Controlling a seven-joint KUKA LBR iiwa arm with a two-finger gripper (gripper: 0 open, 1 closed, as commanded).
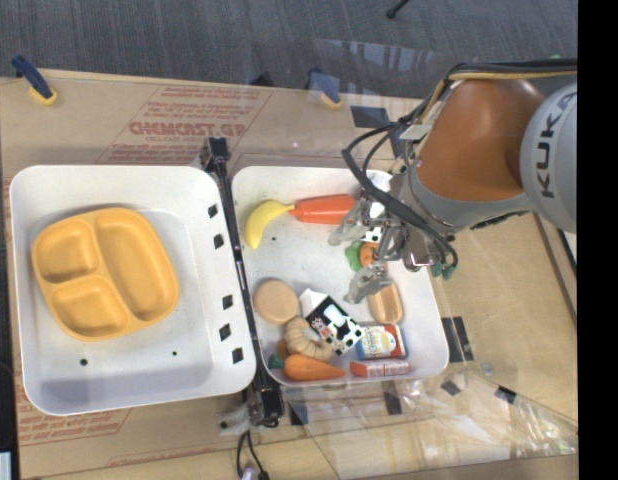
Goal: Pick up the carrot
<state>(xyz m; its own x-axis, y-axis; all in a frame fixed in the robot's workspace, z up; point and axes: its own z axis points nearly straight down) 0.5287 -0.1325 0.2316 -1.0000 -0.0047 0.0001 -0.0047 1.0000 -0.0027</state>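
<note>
An orange carrot [311,369] with a green stub lies at the front edge of the right bin [289,190], beside a beige ring-shaped piece. A longer red-orange carrot-like piece [324,208] lies at the back of the same bin, next to a yellow banana [261,220]. My gripper [359,258] hangs over the right side of this bin, its two metal fingers [347,230] spread wide apart. A small orange and green item [364,255] shows in the gap between them, and I cannot tell whether it touches either finger.
The right bin also holds a tan round disc [276,301], a black-and-white cube [334,325], a small bottle [381,343] and a bread-like piece [386,304]. In the left bin [49,383] sits a yellow divided plate [104,271]. A black clamp [217,153] joins the bins.
</note>
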